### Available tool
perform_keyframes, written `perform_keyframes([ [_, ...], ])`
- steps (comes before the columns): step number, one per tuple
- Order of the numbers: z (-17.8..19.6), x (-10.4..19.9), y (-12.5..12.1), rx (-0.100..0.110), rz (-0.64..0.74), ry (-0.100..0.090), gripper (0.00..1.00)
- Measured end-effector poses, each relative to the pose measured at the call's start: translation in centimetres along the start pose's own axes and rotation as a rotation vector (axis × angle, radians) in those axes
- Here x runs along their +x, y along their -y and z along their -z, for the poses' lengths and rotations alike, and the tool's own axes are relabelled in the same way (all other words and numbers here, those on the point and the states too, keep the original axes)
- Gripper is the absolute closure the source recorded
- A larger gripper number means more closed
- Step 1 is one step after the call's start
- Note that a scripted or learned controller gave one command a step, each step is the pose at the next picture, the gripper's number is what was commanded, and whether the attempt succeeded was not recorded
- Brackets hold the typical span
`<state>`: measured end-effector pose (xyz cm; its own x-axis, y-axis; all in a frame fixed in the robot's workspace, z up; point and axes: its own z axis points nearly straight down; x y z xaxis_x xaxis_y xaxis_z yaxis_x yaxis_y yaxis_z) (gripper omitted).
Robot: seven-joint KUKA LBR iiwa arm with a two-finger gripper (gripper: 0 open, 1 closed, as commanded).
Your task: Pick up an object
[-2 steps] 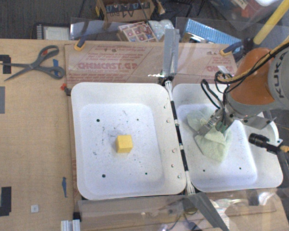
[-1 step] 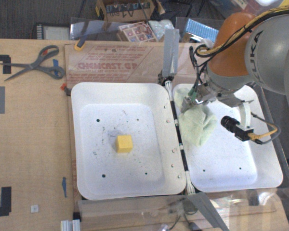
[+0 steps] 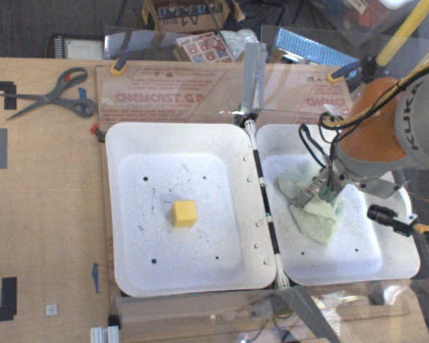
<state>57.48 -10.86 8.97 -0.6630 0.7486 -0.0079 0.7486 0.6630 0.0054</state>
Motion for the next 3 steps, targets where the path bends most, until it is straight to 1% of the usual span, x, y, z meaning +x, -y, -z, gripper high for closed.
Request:
perform_keyframes([
  [1, 0.0, -4.4, 8.2, 0.002, 0.139, 0.000, 1.00],
  [3, 2.1, -4.6, 8.1, -0.003, 0.135, 0.010, 1.00],
])
